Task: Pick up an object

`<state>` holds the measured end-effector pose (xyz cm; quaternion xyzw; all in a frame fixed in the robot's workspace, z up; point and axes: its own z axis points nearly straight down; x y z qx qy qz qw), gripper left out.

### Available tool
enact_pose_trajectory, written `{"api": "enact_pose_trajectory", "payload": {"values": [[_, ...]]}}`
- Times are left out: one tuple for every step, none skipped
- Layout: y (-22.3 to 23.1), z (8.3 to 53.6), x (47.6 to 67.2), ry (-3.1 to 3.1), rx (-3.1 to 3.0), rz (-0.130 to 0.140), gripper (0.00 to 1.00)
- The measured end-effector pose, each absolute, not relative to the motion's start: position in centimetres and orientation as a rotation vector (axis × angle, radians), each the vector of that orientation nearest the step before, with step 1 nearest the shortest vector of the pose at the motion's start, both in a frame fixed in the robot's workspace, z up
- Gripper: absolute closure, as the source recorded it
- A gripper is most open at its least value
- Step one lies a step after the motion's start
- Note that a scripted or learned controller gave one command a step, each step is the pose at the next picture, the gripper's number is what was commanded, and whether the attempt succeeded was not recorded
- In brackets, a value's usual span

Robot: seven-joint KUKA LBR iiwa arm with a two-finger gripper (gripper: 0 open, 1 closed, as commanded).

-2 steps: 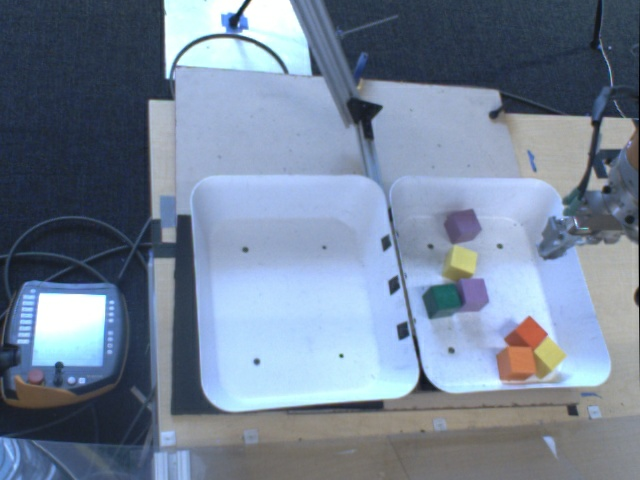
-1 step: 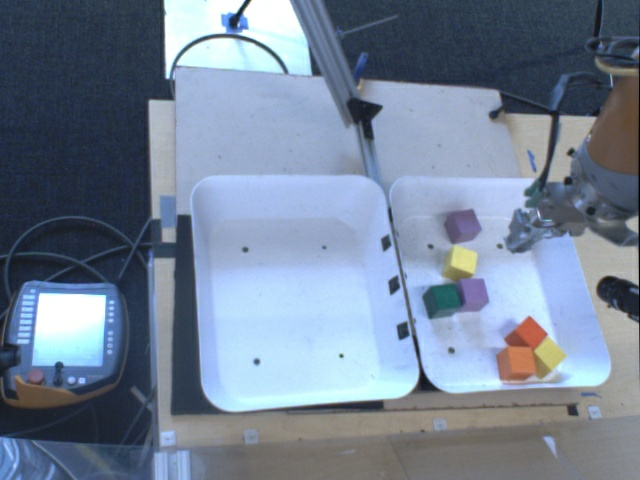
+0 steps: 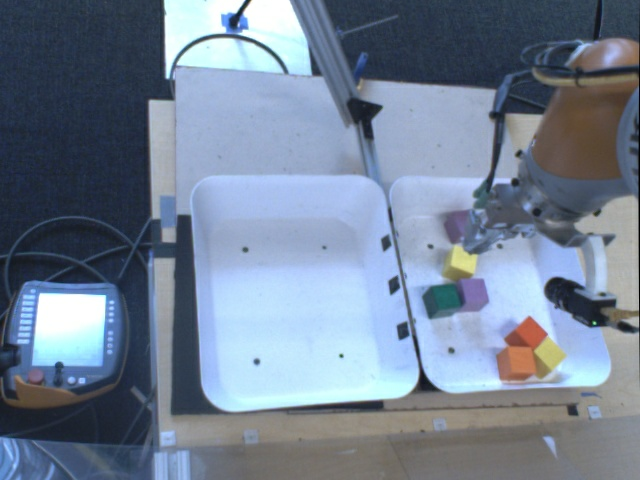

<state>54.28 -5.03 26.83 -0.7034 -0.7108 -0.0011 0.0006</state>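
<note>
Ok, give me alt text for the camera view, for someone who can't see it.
A grey and orange robot arm reaches from the right into the right bin, its gripper just above a yellow block and beside a purple one. Green, purple, orange and yellow blocks lie nearby; a left bin sits alongside.

Layout: two bins side by side on the bench (image 3: 270, 118). My gripper (image 3: 478, 236) hangs over the right bin (image 3: 420, 208), blocks (image 3: 458, 293) clustered beneath and nearer the camera.
</note>
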Motion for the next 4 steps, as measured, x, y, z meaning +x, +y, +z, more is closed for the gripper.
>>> {"api": "enact_pose_trajectory", "payload": {"values": [[-0.1,27.2,55.5,-2.234,-2.210,-0.006,1.00],[4.6,26.8,55.7,-2.233,-2.211,-0.004,1.00],[8.7,25.5,56.8,-2.232,-2.211,-0.003,1.00],[8.4,25.5,56.7,-2.228,-2.216,-0.001,0.00]]}}
